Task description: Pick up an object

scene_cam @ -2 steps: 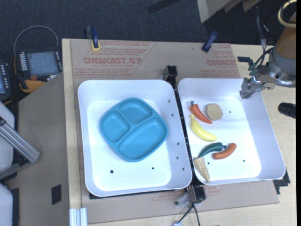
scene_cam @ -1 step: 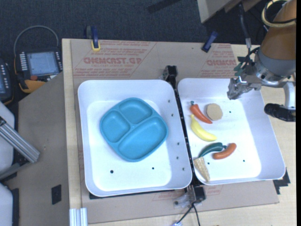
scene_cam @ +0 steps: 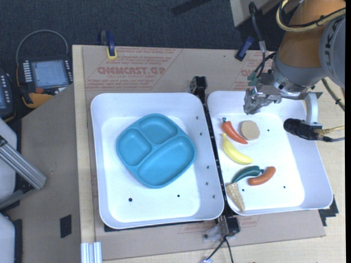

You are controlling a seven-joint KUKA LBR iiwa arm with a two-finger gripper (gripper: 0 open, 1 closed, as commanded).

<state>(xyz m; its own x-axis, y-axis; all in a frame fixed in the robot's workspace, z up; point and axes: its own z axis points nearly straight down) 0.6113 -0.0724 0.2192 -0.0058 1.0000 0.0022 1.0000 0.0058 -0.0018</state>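
Overhead, looking down on the claw (scene_cam: 256,101), hung above the far left part of the right bin (scene_cam: 307,196). Cannot tell whether open or closed from this angle; can see nothing caught in it.

Just nearer the camera than the claw, apart from it: a round tan disc (scene_cam: 250,130), flat on the bin floor. Against the disc's left side, an orange-red chilli (scene_cam: 234,133). Further out from the claw, toward the camera: a yellow banana (scene_cam: 235,151), then a dark green pepper (scene_cam: 245,173) tucked against a red sausage (scene_cam: 262,176), and last a tan wedge (scene_cam: 236,196) by the near left wall.

Well off to the view's left of the claw, in the left bin (scene_cam: 101,147): a blue divided plate (scene_cam: 156,149).

Beyond the bins, left of the claw, on the brown board (scene_cam: 82,147): red print reading "CHEMCAST GP" (scene_cam: 130,70). More red print closer to the claw, too faint to read. Clipped to the board's far edge, a yellow clamp (scene_cam: 111,51).
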